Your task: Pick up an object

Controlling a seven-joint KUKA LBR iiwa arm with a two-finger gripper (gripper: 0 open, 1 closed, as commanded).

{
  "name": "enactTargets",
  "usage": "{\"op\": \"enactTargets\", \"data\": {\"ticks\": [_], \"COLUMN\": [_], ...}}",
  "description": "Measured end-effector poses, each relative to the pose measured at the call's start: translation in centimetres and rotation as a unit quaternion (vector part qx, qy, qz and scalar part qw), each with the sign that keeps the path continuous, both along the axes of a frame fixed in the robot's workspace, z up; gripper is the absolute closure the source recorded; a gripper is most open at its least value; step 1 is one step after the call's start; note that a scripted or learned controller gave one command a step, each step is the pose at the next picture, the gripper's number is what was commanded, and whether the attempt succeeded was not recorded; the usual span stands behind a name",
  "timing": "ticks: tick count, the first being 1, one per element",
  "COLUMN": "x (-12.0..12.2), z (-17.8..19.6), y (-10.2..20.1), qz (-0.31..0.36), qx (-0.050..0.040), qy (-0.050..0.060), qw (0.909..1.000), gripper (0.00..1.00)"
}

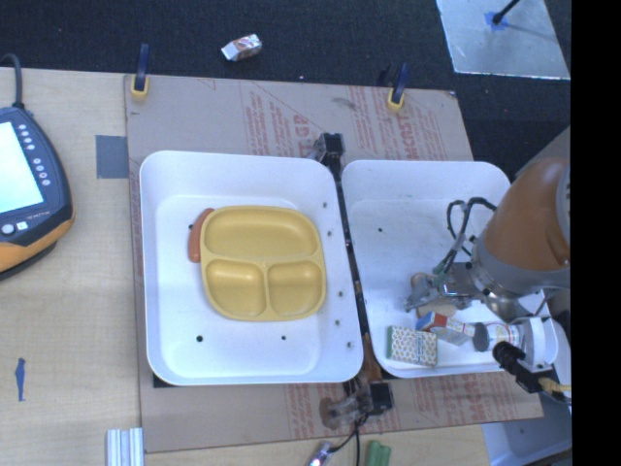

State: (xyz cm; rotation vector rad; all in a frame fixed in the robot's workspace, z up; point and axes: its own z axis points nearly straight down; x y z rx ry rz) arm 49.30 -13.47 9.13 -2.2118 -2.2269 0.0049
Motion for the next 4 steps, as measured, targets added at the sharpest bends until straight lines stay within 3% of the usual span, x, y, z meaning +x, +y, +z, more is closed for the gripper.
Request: {"op": "enactTargets", "data": {"ticks": [1, 2, 3, 4], "x": [3.6, 6.9, 2.0, 2.1], "z": [0.0, 0.1, 0.0, 1.1], "y": [3.2, 2.2, 2.5, 2.4], "qz": [0.0, -0.002, 0.0, 0.002], "qx": [-0.0004, 0.0003, -0.0002, -0.001], "qy": [0.0, -0.001, 0.0, 0.0], "qw": [1.0, 1.0, 1.0, 1.0], "gripper": [0.0, 0.0, 0.0, 1.0]}}
